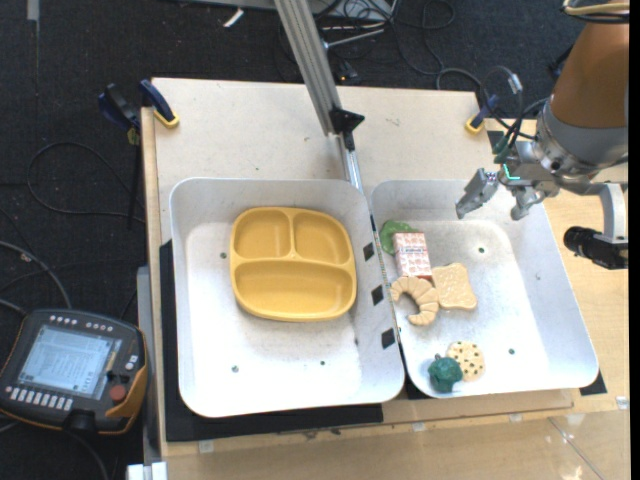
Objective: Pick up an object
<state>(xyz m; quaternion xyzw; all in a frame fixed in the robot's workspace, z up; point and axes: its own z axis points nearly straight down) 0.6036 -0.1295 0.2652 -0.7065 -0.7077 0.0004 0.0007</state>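
Two white bins sat side by side on the bench [255, 118]. Nearest the camera, lower left of frame, a teach pendant [65, 368] lay off the bench on the dark floor. Lower part of the right bin [540, 298]: a green broccoli-like piece [445, 372] touching a speckled cookie [467, 359]. Further up in that bin, near its left wall: a croissant [418, 299] touching a slice of toast [455, 286], a pink carton [412, 255] just above them, and a green item [393, 233] partly tucked behind the carton. All of these lay on the bin floor, nothing lifted. The left bin [200, 268] held a yellow divided plate [293, 263], three compartments, roughly centred.

Far side: the arm [595, 78] came in from the upper right of frame. The jaws [498, 196] hung over the upper part of the right bin, spread open with nothing between them, well apart from the food pile. A slanted metal pole [310, 53] ran from top centre of frame down to the gap between the bins. Cables [375, 8] lay on the floor beyond the bench.
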